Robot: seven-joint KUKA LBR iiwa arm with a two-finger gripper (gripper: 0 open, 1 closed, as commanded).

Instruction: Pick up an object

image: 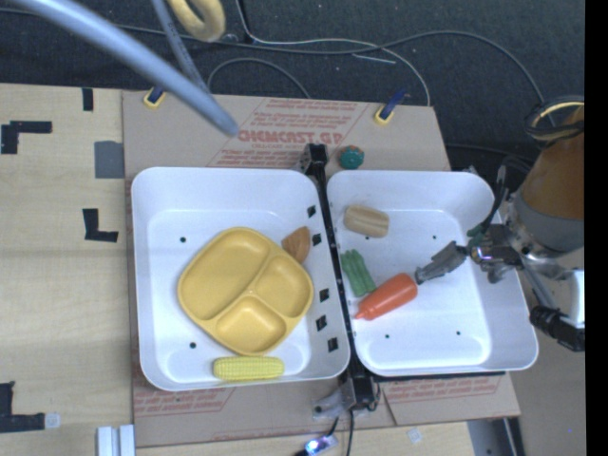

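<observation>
A corn cob [248, 368] lies along the front wall of the left bin [152, 255], at the edge nearest the camera. Behind it, a yellow divided plate [245, 288] with three compartments fills the bin's middle, set at a slant. A small brown rounded piece [297, 244] rests against the plate's right rim, close to the divider between the bins. In the right bin [475, 345], a green ridged vegetable [358, 274] lies just beside the left wall; a tan bread-like roll [366, 220] sits behind it, near the back left corner. An orange carrot [387, 296] lies at a slant near the bin's centre, its lower end touching the green vegetable. The gripper [439, 265] reaches in from the right, low over the bin floor, its tip just right of the carrot's upper end; whether its fingers are spread or closed cannot be told, and nothing shows between them. A small teal object [351, 157] rests on the cardboard behind the bins
</observation>
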